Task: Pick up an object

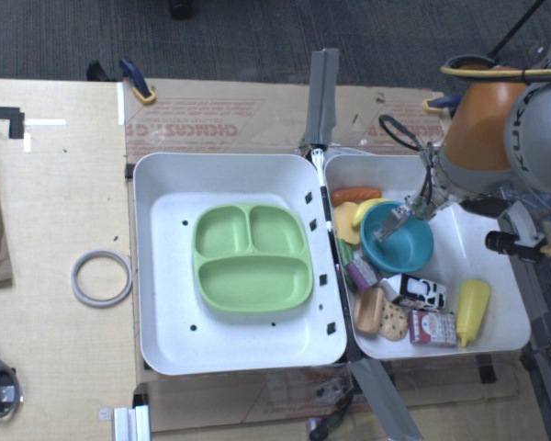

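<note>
Right bin point(496, 333), item: blue bowl point(399, 240), tilted among toy food, gripper point(399, 220) pinching its rim, grey arm point(496, 127) slanting down from the right; risk, judged: thin rim hold may slip, bowl dropping onto yellow bottle point(471, 310) or neighbours.

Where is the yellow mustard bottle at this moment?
In the camera view the yellow mustard bottle lies in the right bin, near its front right corner, beside a small red carton and to the right of the blue bowl.
</note>
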{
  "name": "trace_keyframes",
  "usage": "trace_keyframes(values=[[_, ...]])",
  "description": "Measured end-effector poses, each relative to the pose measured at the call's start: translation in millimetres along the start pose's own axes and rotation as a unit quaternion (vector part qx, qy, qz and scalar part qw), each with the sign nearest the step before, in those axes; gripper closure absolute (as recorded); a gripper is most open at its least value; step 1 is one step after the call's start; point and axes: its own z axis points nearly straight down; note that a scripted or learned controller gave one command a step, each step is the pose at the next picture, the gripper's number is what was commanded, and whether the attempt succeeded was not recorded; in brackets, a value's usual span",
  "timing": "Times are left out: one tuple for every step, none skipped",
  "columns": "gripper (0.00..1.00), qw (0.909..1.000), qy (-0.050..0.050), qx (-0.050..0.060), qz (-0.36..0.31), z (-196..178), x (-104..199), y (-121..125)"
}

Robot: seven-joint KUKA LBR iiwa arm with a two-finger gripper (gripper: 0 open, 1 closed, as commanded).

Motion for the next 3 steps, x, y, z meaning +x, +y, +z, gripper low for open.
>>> trace_keyframes(values=[[1.00, 1.0000, -0.002, -0.001, 0.002, -11, -2, 0], [1.00, 0.9914, -0.005, 0.000, 0.131, -41, 18, 23], [1.00, 0.9505, -0.007, 0.001, 0.311, -102, 42, 65]])
